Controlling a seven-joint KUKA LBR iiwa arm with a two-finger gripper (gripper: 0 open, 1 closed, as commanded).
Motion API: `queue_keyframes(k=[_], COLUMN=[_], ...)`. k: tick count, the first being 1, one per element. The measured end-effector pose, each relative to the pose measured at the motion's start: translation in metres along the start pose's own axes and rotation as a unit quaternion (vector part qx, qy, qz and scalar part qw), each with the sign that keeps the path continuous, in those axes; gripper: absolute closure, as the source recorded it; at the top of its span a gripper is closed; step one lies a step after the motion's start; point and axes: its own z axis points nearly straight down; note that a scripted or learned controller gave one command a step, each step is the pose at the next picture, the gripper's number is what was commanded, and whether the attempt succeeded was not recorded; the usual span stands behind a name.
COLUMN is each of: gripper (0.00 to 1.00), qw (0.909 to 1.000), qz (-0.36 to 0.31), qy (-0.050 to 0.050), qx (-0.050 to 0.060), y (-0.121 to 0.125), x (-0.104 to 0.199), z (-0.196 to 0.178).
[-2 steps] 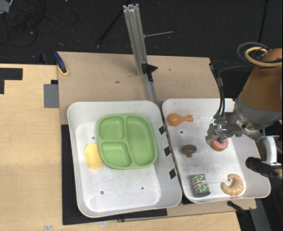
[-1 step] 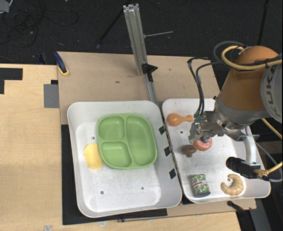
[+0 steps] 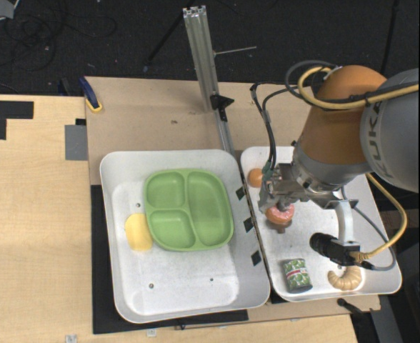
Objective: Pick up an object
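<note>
The camera view shows the tool (image 3: 280, 204) low in the right shallow white bin (image 3: 378, 277), right over a small pink and brown doughnut-like toy (image 3: 279, 216); whether its fingers are apart or clamped on the toy I cannot tell; a small orange ball (image 3: 255, 177) lies just beside, a green patterned can (image 3: 296, 274) and a tan croissant-shaped toy (image 3: 344, 279) nearer the front; the left bin (image 3: 124, 299) carries a green divided plastic tray (image 3: 188, 210) and a yellow lemon-like toy (image 3: 137, 232); risk, I judge: an off-centre closure squirts the rounded toy sideways toward the ball, or the lift comes up bare.
</note>
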Motion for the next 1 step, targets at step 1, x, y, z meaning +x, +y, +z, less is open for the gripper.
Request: queue_keyframes(k=[1], gripper=[1.0], qw=[1.0], qz=[0.0], qy=[0.0], qx=[0.001], y=[-0.0154], x=[0.0562], z=[-0.003])
